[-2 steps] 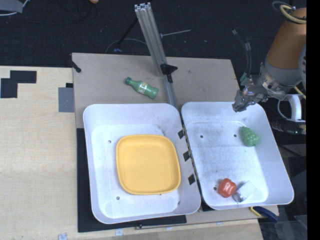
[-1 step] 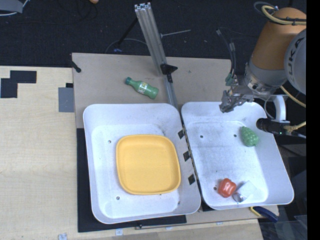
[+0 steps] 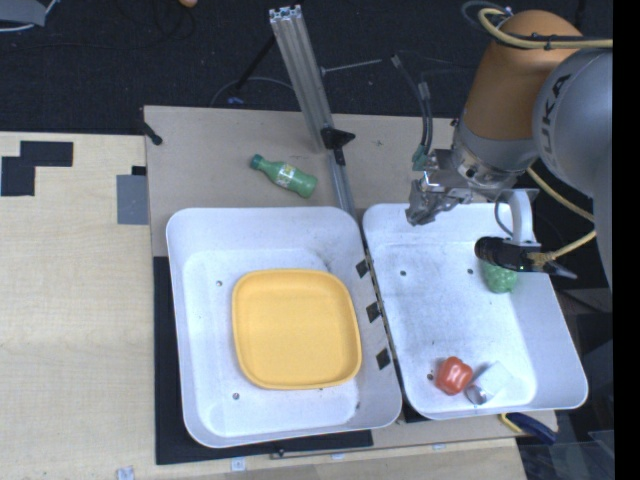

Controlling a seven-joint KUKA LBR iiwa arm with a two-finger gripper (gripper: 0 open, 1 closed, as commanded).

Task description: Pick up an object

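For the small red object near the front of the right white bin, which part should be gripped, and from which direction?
Grip the small red object across its rounded body, coming straight down from above. It lies low on the right white bin floor, and a small grey piece touches its right side, so close the pincer front-to-back.

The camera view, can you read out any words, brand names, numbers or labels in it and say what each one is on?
"UKA": letters running down the grey arm casing at the right; the start of the word is out of sight.
Green bottle on the bench behind the bins: it bears a pale label, too small and blurred to read.
No print can be made out on the yellow plate, the red object or the white bins.
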